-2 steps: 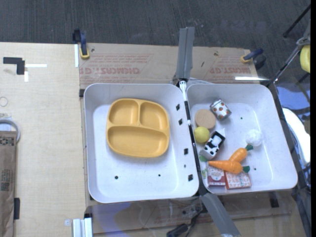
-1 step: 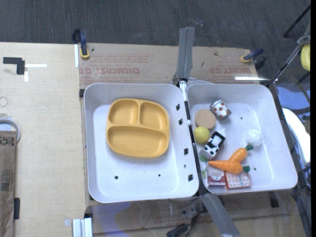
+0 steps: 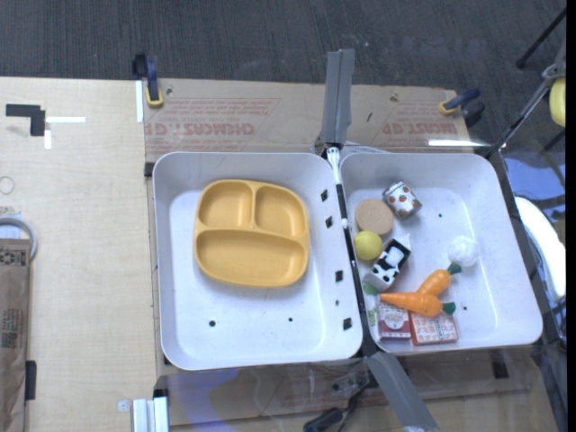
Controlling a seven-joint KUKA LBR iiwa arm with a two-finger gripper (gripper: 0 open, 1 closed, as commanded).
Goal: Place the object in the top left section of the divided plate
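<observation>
Starting at the pincer: is it apart, together, or clamped on something?

You cannot tell from this view, so assume nothing is held.

Where is the object, then?

Which one is meant, you cannot say. The candidates lie crowded in the right bin (image 3: 504, 241): a yellow ball (image 3: 367, 245) touching a cow-patterned piece (image 3: 390, 264), and a carrot (image 3: 416, 302) just beside them.

What could go wrong?

Things packed that tightly invite a grab of two at once, or a nudge that rolls the ball off.

And orientation?

The carrot's long axis runs roughly left to right. The divided plate (image 3: 254, 282) in the left bin (image 3: 270, 322) also lies long side left to right, its top left section (image 3: 225, 207) toward the far wall. That section is small, so a long thing could straddle the ridge.
</observation>
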